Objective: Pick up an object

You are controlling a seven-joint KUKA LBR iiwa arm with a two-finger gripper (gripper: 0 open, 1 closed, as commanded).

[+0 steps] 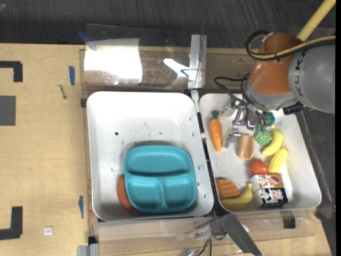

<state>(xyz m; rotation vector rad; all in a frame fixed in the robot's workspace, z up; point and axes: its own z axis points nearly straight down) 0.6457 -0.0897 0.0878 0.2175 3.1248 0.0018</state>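
Note:
My gripper (240,131) hangs over the back middle of the right bin (306,164), open, with nothing between its fingers. Just below it lies a tan cylinder (245,147), close to the fingertips. Left of the gripper is an orange carrot (216,134), and to its right a green broccoli piece (262,136). Yellow bananas (275,149), a red tomato (259,167), a milk carton (270,190), a brown waffle (226,187) and another banana (241,198) fill the front of this bin.
The left bin (106,121) holds a teal divided plate (160,178) with an orange object (122,192) poking out under its left edge. A metal divider (197,63) stands behind the bins. The grey and orange arm (277,68) covers the right bin's back corner.

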